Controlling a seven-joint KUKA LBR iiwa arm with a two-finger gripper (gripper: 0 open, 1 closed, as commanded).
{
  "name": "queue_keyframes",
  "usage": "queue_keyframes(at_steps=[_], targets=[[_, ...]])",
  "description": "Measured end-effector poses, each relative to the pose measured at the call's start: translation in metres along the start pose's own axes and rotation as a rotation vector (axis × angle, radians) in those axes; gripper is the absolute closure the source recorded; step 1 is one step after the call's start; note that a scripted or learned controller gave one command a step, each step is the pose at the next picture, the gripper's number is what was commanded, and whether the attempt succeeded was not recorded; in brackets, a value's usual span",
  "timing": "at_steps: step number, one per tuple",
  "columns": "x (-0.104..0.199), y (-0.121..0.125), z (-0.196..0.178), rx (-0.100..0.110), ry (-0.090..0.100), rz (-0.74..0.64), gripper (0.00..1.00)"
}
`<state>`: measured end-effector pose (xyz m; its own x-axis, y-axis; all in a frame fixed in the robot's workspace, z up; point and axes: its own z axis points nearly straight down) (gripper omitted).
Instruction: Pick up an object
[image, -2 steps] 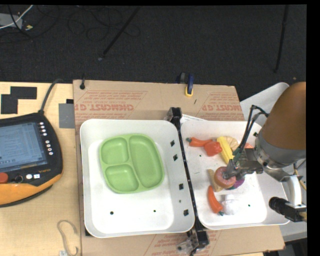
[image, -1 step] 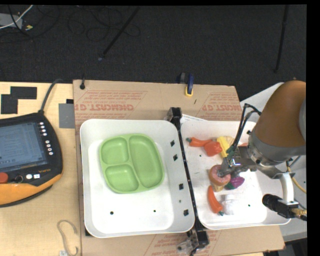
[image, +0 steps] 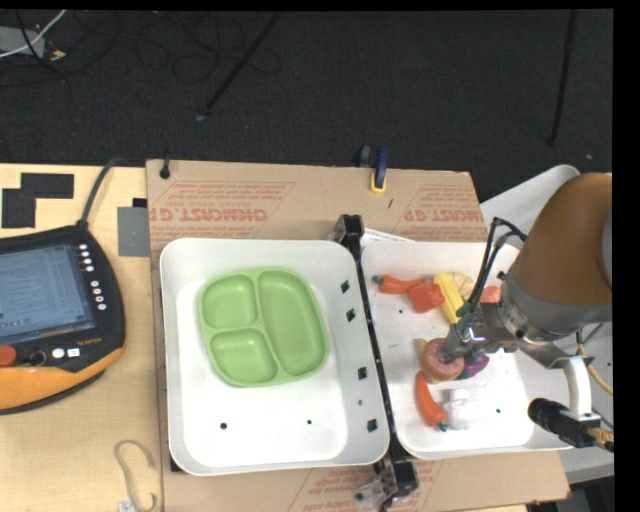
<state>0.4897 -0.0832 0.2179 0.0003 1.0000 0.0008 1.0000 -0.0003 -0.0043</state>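
1. Camera view puts my target, a pink ring-shaped toy (image: 441, 360), in the right bin (image: 500, 425), near its middle, with a purple piece (image: 478, 364) just beside it.
2. It looks like light, stiff plastic, probably smooth and apt to slip; I judge the rim the best place to pinch.
3. My gripper (image: 463, 343) sits right over the toy, but I cannot tell how it stands.
4. Close by lie a red pepper (image: 428, 400), a yellow piece (image: 450, 296) and an orange carrot (image: 396, 285).
5. Over in the left bin (image: 190, 420) rests a green divided plate (image: 264, 326).
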Motion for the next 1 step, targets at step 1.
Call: queue_keyframes(at_steps=[1], targets=[[0.0035,0.006,-0.0177,-0.002,0.0,0.0,1.0]])
